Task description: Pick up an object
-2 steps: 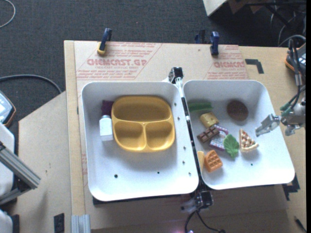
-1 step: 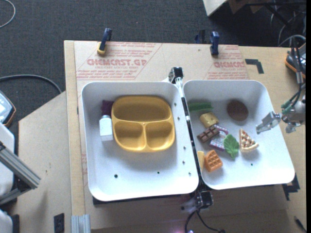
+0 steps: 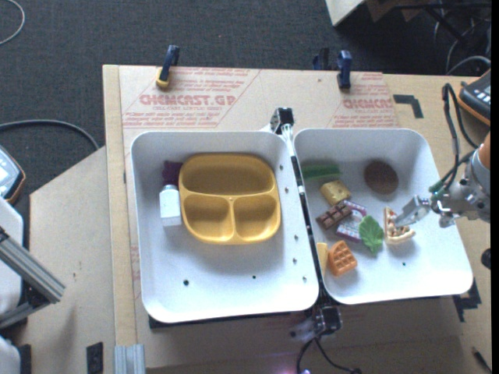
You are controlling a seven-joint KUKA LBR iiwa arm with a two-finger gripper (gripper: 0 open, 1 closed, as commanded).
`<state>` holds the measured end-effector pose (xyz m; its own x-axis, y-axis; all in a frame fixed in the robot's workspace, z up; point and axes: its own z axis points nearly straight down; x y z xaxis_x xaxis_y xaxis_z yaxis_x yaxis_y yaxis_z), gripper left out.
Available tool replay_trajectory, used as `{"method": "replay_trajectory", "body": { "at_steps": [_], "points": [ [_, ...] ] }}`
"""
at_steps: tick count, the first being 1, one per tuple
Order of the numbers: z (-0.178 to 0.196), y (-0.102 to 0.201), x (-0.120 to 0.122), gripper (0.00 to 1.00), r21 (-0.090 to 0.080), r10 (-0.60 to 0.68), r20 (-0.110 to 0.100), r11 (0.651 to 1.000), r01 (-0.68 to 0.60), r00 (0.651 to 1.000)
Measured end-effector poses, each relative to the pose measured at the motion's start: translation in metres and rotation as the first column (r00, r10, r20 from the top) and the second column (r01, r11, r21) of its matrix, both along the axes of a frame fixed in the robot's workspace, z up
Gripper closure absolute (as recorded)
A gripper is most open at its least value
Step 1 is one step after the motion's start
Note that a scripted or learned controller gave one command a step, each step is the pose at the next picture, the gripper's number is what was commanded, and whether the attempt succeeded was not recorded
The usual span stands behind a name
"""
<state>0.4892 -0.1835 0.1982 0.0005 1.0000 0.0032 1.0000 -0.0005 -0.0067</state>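
Arm: comes in from the right, low over the right bin (image 3: 437, 275), its orange band at the picture's edge.
Gripper (image 3: 407, 216): down inside the right bin near its right wall, just over the pizza slice (image 3: 398, 230); whether it is spread or pinching, I cannot tell from here.
Pizza slice: lies flat on the bin floor under the gripper's tip, beside a green leaf (image 3: 371, 233).
Other food in the right bin: a brown round patty (image 3: 381, 177) toward the back, a green strip (image 3: 320, 171) near the dividing wall, a yellow cheese wedge (image 3: 336, 191), a chocolate bar (image 3: 334, 214), an orange waffle (image 3: 341, 258) toward the front.
Left bin (image 3: 203, 287): holds a yellow divided plate (image 3: 229, 198), with a small white bottle (image 3: 170, 206) and a purple piece (image 3: 171, 170) just to its left.
Counter (image 3: 234, 100): a board with red lettering, clamped at the back edge, carrying both bins side by side.
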Motion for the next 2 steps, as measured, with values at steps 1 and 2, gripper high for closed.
{"method": "replay_trajectory", "body": {
  "at_steps": [1, 2],
  "points": [
    [-0.050, 0.006, 0.008, 0.00, 0.000, 0.001, 0.001, 1.000, -0.001, 1.000],
    [-0.092, 0.008, 0.006, 0.00, 0.000, 0.000, 0.001, 1.000, 0.000, 1.000]
  ]
}}
